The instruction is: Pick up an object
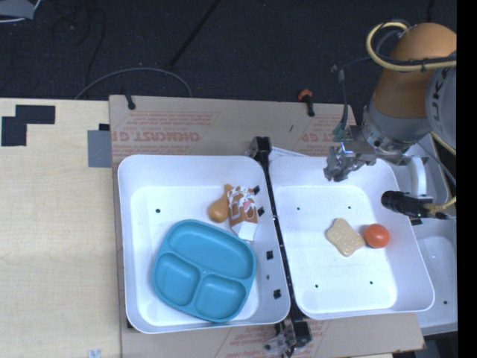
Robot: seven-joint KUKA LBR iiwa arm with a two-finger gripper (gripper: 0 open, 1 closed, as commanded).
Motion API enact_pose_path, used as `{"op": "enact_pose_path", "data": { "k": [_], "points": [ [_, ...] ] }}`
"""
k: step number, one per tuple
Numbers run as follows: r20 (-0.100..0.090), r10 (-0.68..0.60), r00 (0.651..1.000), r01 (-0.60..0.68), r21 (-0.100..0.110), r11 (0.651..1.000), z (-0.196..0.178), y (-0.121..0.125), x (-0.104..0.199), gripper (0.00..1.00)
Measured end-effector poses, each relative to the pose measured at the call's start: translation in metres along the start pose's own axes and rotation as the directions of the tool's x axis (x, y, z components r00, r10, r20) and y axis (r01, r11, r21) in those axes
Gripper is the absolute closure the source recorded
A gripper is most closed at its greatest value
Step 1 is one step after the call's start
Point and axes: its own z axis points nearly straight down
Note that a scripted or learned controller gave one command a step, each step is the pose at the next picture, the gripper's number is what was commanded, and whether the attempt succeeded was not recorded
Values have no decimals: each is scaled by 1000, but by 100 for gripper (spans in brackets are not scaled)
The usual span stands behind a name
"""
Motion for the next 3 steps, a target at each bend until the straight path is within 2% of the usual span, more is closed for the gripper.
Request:
{"op": "enact_pose_path", "data": {
  "k": [2, 3],
  "points": [
    [0, -1, 1000, 1, 1, 1000, 16, -15, 117, 100],
    [0, -2, 1000, 2, -2, 1000, 4, -14, 168, 100]
  ]
}}
